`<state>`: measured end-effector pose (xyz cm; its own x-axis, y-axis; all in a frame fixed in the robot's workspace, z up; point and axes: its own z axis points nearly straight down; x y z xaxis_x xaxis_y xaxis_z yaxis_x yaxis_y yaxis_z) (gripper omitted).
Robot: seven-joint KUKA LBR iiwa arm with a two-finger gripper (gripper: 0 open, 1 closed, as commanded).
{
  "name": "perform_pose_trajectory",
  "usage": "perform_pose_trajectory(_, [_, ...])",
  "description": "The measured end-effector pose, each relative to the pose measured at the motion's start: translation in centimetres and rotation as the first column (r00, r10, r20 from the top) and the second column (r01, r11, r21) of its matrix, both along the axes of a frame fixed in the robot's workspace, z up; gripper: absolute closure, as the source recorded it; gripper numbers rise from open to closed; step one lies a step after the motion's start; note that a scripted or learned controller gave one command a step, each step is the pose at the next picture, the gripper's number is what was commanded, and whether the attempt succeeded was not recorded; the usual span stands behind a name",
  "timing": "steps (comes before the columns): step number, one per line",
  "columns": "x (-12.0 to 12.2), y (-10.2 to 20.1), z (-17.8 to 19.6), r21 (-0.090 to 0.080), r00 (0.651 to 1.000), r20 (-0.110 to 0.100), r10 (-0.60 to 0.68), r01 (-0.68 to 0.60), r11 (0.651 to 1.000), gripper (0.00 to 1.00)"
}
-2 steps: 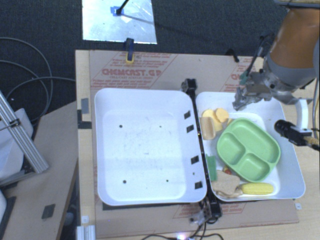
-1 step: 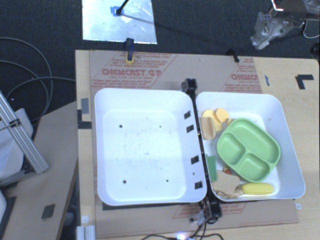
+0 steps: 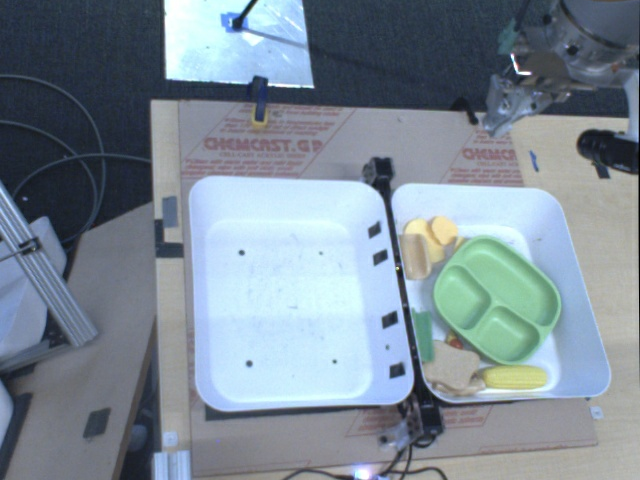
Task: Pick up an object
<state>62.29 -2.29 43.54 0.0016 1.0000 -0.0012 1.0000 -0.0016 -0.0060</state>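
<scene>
Arm (image 3: 590, 18) entered at the frame's 1 o'clock corner, orange band at the very top edge, grey wrist below it. Gripper (image 3: 497, 118) hung over the cardboard sheet (image 3: 300, 143) beyond the far rim of the right bin (image 3: 575, 258), well apart from everything inside it; whether the claw was spread or pressed together could not be told at this angle, and nothing showed between its tips. Two shallow white bins sat side by side on the sheet, joined along a black clipped seam (image 3: 395, 268) down the middle. Left bin (image 3: 290, 298) showed a bare white floor with a few small dark specks. Right bin held all the objects: a green divided plate (image 3: 495, 298) at its centre, tilted slightly, three compartments facing up. At the plate's 10 o'clock lay pale yellow and tan toy food pieces (image 3: 425, 243), touching each other and just beside the plate rim. At the plate's 6 o'clock lay a yellow corn cob (image 3: 515, 376), lengthwise along the near wall. At 7 o'clock sat a tan bread-like piece (image 3: 452, 370), touching the cob's end. A thin green piece (image 3: 422, 333) stood along the seam side at the plate's 8 o'clock, with a small red bit beside it, too small to name. A shiny metal plate (image 3: 235, 28) lay on the dark floor at the frame's 11 o'clock
</scene>
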Motion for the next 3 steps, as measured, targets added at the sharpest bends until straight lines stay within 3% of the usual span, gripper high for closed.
perform_pose_trajectory(1, [4.7,6.0,10.6,0.003,1.000,0.022,0.013,-0.013,1.000,1.00])
perform_pose_trajectory(2, [-3.9,0.8,-12.5,0.001,1.000,-0.011,-0.002,0.002,1.000,1.00])
perform_pose_trajectory(3, [0.2,1.7,-20.1,0.001,1.000,0.004,0.006,-0.006,1.000,1.00])
